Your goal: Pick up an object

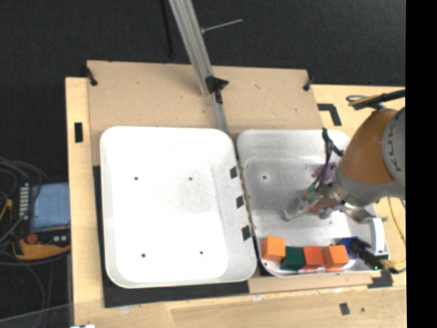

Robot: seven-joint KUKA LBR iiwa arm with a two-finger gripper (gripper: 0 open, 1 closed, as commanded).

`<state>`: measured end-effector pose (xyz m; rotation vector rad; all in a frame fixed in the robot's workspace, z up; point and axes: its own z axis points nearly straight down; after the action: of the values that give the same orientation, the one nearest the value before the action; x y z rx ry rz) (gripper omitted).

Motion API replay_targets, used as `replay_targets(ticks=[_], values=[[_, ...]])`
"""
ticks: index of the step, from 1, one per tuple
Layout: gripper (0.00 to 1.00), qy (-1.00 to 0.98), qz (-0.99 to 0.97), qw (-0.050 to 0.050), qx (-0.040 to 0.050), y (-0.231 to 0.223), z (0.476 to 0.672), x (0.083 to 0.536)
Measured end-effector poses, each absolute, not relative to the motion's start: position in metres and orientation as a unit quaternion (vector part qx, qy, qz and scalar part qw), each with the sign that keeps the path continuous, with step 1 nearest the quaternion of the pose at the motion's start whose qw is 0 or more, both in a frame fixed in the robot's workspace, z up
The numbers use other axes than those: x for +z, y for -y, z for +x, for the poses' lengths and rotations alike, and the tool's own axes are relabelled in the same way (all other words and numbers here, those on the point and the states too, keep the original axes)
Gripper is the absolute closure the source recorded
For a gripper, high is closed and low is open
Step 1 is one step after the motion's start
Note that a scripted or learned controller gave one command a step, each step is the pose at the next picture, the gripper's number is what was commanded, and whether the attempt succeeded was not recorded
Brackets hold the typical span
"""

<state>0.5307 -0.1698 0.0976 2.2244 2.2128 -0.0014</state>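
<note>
Gripper point(300, 210) low inside the right bin point(273, 149), right-centre of frame, pointing toward frame left from under the grey-and-orange arm point(369, 159). Grip width: cannot tell, details too small and blurred. Nothing discernible between the tips. Small reddish and green bits visible at the wrist, beside the cabling; unclear what.

Below the gripper, along the lower wall of the right bin, a row of blocks: orange block point(274, 247) leftmost and slightly raised in frame, then green block point(294, 257), second orange block point(313, 256), third orange block point(336, 255), all close together, neighbours touching or nearly so. Blue object point(349, 246) just right of the row, partly hidden by the arm's hardware; shape not resolvable. Row apart from the gripper, nearer the frame bottom.

Left bin point(171, 203) at frame centre-left, side by side with the right bin, rims meeting.

Metal pole point(194, 39) slanting from top centre of frame down to the bins' shared upper edge. Blue device point(51, 207) with cables at far left edge, off the bench.
</note>
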Motion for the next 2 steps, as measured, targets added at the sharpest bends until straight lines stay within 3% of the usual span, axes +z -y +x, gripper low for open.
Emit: replay_targets(ticks=[1, 2], values=[[1.0, -0.702, 0.712, 0.003, 0.0019, 0.17, 0.532, 0.11], [1.0, -0.709, 0.705, 0.003, 0.0021, 0.161, 0.532, 0.16]])
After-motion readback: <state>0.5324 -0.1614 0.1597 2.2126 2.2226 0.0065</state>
